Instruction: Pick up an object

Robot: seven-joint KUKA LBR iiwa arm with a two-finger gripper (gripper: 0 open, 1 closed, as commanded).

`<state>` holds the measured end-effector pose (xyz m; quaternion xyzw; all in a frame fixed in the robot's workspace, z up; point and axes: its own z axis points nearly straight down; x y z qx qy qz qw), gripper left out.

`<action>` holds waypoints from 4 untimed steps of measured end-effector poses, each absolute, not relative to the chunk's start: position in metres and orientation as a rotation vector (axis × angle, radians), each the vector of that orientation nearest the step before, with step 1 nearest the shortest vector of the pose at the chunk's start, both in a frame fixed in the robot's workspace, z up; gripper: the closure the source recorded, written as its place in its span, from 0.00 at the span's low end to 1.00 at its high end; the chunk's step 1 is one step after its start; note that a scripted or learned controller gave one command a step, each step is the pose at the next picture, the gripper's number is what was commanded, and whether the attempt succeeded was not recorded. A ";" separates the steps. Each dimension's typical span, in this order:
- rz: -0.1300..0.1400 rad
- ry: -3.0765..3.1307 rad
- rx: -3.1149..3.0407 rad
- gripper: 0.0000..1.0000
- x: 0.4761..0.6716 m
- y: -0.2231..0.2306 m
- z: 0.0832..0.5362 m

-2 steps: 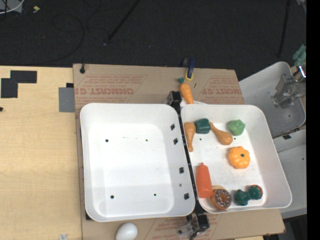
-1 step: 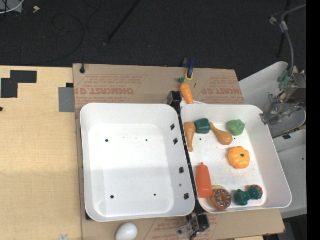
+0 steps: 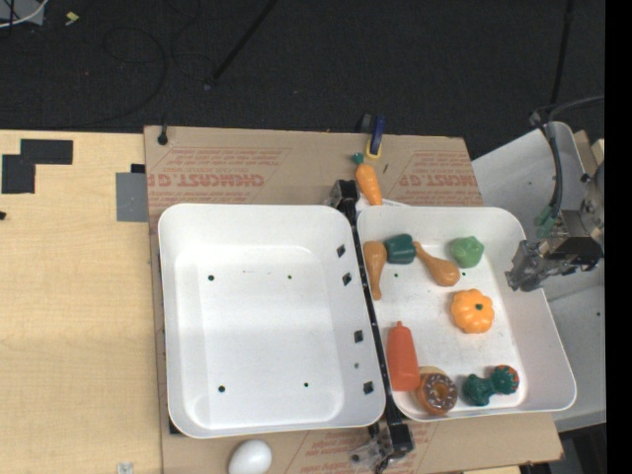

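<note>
I see nothing lifted: orange plastic pumpkin [image 3: 473, 311] sits upright mid right bin [image 3: 538, 363]; red bottle [image 3: 401, 355] lies along its left wall; sprinkled doughnut [image 3: 437, 391] touches the bottle's lower end.

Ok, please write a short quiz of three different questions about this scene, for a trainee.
1. True or false: the orange plastic pumpkin lies in the right white bin.
2. What touches the red plastic bottle at its lower end? A) frosted toy doughnut B) green toy cube C) white egg
3. Where does the small toy carrot lie: inside a bin, or on the cardboard behind them?

Key: 1 true; 2 A, the frosted toy doughnut; 3 on the cardboard.
</note>
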<state>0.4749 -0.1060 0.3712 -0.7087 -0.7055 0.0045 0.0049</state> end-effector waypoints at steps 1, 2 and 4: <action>-0.014 -2.232 -2.231 1.00 0.476 -0.107 0.538; 0.013 -2.210 -2.219 1.00 0.477 -0.150 0.427; 0.014 -2.208 -2.218 1.00 0.475 -0.163 0.418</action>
